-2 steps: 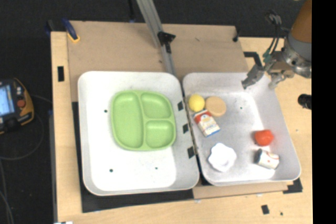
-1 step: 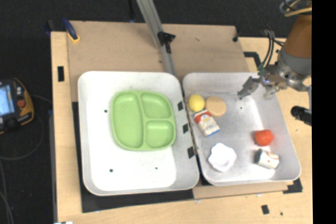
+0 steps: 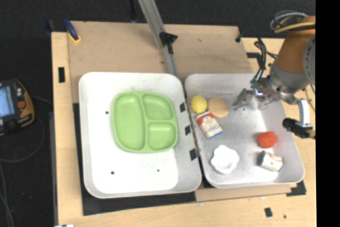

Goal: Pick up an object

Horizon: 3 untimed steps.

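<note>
Camera view showed the pincer (image 3: 245, 99) low over the right bin (image 3: 241, 181), its fingers spread apart with nothing between them. The tan round object (image 3: 218, 107) lay just left of it, touching the yellow ball (image 3: 198, 104), with the red-and-white carton (image 3: 210, 126) just below. A closing grasp there could nudge the round pieces aside, since they would likely roll.

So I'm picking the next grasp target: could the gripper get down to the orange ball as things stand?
Probably yes. The orange ball lies by itself on bare floor in the right bin, apart from the small white object below it. The gripper hangs over the same bin, with nothing between them.
</note>
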Each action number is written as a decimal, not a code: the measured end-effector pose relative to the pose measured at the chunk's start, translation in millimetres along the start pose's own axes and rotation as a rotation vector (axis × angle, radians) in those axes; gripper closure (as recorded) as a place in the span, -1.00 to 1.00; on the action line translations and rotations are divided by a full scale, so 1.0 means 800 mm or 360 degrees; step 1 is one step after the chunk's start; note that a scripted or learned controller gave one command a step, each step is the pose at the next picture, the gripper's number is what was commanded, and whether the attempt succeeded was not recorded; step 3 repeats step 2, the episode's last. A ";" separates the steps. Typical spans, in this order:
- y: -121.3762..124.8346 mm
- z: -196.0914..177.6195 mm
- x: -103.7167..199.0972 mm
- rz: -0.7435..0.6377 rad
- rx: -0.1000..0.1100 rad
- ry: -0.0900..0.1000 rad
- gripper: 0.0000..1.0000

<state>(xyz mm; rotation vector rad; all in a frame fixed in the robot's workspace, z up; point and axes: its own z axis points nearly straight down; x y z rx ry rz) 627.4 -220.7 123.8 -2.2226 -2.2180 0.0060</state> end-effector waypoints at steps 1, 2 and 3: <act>0.002 -0.020 -0.001 -0.0001 -0.0013 -0.0003 1.00; 0.004 -0.100 -0.008 -0.0001 -0.0018 -0.0002 1.00; 0.004 -0.100 -0.008 -0.0001 -0.0018 -0.0002 1.00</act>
